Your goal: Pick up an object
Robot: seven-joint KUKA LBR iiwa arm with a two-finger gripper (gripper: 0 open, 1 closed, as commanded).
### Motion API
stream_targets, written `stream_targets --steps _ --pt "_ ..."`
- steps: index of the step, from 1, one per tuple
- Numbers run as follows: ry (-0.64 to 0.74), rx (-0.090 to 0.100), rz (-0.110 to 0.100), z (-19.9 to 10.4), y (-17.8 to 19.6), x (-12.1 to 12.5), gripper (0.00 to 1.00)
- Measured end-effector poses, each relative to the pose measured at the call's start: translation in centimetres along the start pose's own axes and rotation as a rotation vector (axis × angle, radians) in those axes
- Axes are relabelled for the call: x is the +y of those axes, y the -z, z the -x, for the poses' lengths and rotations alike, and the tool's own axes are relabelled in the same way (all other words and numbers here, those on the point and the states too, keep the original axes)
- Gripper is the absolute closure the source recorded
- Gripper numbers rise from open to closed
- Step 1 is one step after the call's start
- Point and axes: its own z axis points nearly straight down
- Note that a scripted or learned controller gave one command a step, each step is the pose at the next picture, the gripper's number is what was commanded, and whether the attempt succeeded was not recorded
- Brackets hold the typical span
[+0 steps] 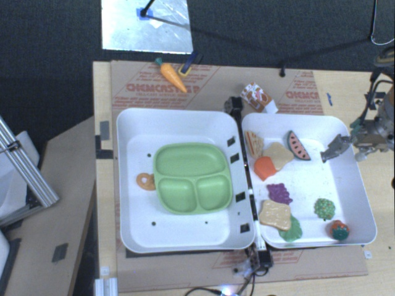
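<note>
Right, I see toy food scattered in right bin (358, 193): watermelon slice (299, 145) at 12 o'clock, orange piece (265, 168) at 9, purple grapes (279, 193) centre, toast (274, 214) at 7, broccoli (324, 208) at 5. Gripper (336, 147) at bin's 2 o'clock edge, holding nothing I can see; fingers' spread I cannot tell. Left bin (133, 165) carries green divided plate (192, 177), pretzel (146, 181) at its 9. Carrot (173, 76) on cardboard sheet (302, 88) beyond bins. Dark carpet (49, 48), foil square (145, 17) at 12.

Arm at the right edge, wrist low

The gripper (336, 148) reaches leftward from the grey wrist, tilted slightly down; its dark finger tips point left, and nothing sits between them that can be seen.
</note>
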Motion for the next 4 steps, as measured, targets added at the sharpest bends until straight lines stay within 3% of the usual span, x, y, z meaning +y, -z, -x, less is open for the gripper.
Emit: stream_targets --steps 1,2,4 --pt "0.003 -0.002 0.010 0.0 0.5 0.2 0.00" --pt "0.001 -0.001 0.006 0.0 -5.3 1.1 0.00" --pt "0.000 -0.001 0.006 -0.8 -14.2 0.2 0.00"
